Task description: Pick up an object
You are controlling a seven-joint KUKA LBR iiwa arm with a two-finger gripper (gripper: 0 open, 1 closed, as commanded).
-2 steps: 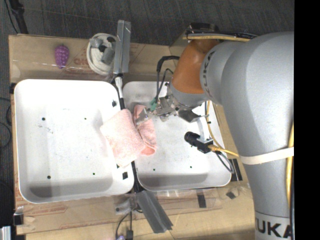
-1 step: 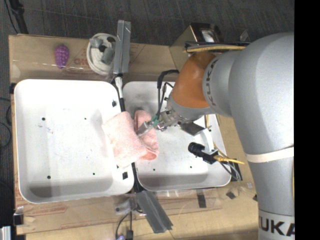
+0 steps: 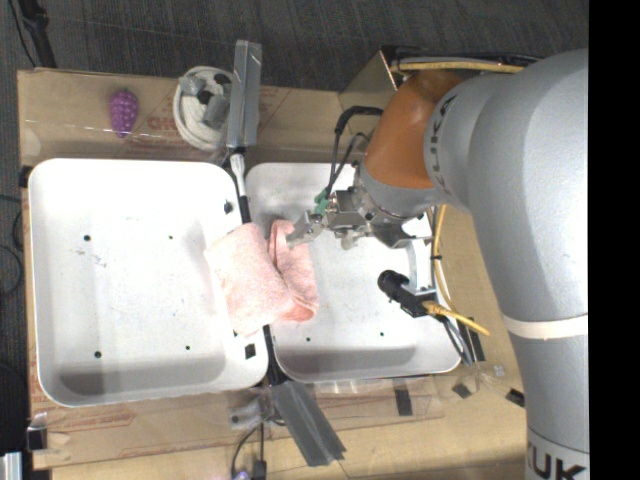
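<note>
Over the dividing rim, the cloth drapes; the tool sits at its two o'clock corner, grip state impossible to tell. It should pinch a thick fold, then lift straight up.

The arm runs off the right and bottom edges and hides much of the right bin's right side. The gripper is too small and cluttered to read beside the pink cloth, which covers the 2 bins' shared rim.

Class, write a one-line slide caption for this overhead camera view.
Grey arm's tool meets a pink cloth draped over the divide between two white bins.
</note>
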